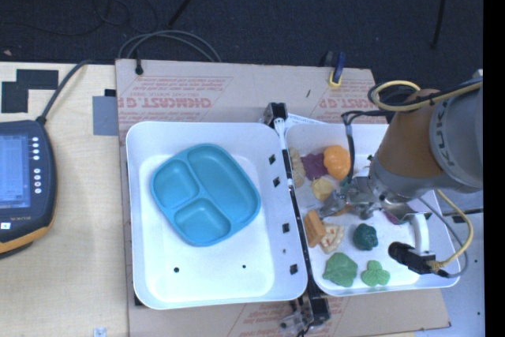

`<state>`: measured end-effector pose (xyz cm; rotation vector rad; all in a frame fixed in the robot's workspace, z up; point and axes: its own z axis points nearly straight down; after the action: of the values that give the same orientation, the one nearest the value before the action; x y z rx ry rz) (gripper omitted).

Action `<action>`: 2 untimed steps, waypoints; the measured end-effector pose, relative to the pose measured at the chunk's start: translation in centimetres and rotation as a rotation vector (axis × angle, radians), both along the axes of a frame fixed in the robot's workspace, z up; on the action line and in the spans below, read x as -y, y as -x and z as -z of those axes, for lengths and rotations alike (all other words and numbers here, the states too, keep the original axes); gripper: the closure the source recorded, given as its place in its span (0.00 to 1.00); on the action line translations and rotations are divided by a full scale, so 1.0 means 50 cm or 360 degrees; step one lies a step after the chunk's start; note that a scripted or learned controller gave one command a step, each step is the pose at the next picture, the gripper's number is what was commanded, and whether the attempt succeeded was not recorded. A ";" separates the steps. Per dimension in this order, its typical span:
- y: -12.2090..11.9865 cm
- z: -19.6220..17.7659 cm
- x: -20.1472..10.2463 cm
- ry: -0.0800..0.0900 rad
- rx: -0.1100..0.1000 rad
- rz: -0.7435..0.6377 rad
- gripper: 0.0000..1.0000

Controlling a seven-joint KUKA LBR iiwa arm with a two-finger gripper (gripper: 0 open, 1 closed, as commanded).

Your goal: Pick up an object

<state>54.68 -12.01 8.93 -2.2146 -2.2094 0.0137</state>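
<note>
The grey arm (430, 146) reaches from three o'clock into the right bin (442, 280), its gripper (351, 200) low over the jumbled toys; whether it is spread or pinching anything cannot be told from this slant. An orange ball (337, 161) sits at its twelve o'clock beside a purple piece (313, 165). Two green pieces (341, 269) lie toward six o'clock. A blue divided tray (205, 194) rests in the left bin (158, 280).
</note>
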 end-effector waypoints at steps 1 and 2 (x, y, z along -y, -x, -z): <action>-0.147 0.004 -0.062 0.0003 0.0026 -0.0011 0.00; 0.032 0.004 -0.036 0.0003 0.0013 0.0002 0.00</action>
<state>53.08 -10.21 8.74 -2.2213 -2.2132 0.0067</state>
